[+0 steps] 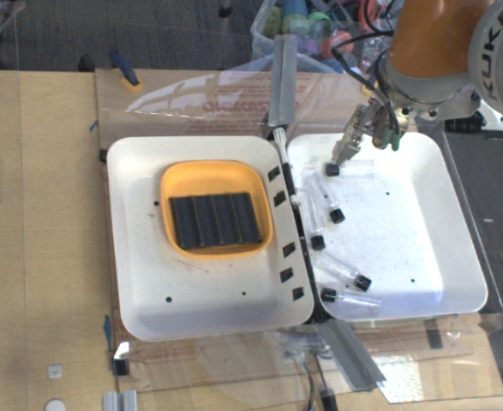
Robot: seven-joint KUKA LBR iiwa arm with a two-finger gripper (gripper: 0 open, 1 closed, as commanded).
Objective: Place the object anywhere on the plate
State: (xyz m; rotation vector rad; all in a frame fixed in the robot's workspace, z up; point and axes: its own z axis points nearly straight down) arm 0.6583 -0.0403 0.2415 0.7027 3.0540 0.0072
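Note:
A yellow plate (172, 181) lies in the left bin (135, 298). On it rests a dark grey ridged block (214, 221), flat across the plate's middle. Several clear tubes with black caps (337, 215) are scattered along the left side of the right bin (440, 229). My gripper (362, 139) hangs over the far left part of the right bin, tilted down to the left. Its tip is just above a black-capped tube (331, 169). Whether it touches that tube is unclear.
A grey divider with black clips (285, 221) runs between the two bins. A clear plastic sheet (208, 101) lies behind the bins. A box of colourful clutter (320, 11) stands at the back. Cables hang from the orange wrist (435, 20).

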